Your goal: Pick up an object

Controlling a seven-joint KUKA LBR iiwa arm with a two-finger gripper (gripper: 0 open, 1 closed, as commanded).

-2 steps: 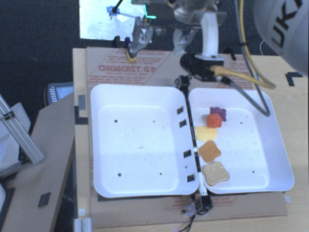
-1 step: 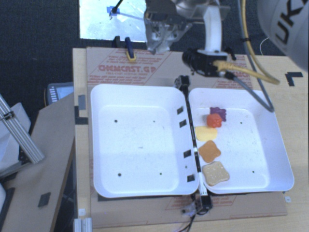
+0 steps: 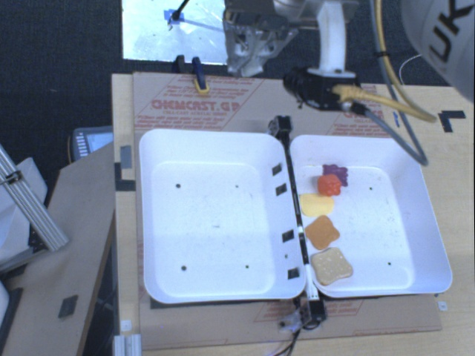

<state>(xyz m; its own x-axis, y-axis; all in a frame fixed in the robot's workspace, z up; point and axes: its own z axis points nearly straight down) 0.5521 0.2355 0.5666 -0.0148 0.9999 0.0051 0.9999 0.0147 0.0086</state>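
Bench (image 3: 126, 221) — two white bins (image 3: 215, 221)

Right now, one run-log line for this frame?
gripper: above bench, behind bins | right bin: purple, orange-red, yellow, brown, tan pieces | nothing held

Dark blue-black floor (image 3: 59, 43) across the top and down the nine o'clock side. Bright pale rectangle (image 3: 172, 17) at twelve o'clock, lit almost white, crossed by a thin dark line. Tan wooden bench (image 3: 122, 199) through the centre, topped with a brown cardboard sheet (image 3: 197, 104) printed in red lettering. Lower wooden surface (image 3: 78, 273) angling off toward seven o'clock, with a small dark square (image 3: 68, 306) set on it. Ribbed aluminium rail (image 3: 30, 206) slanting at nine o'clock, beside a small grey screen (image 3: 90, 141). Yellow-and-blue clamp (image 3: 199, 76) at the cardboard's eleven o'clock edge. Soft, even light; faint shadows.
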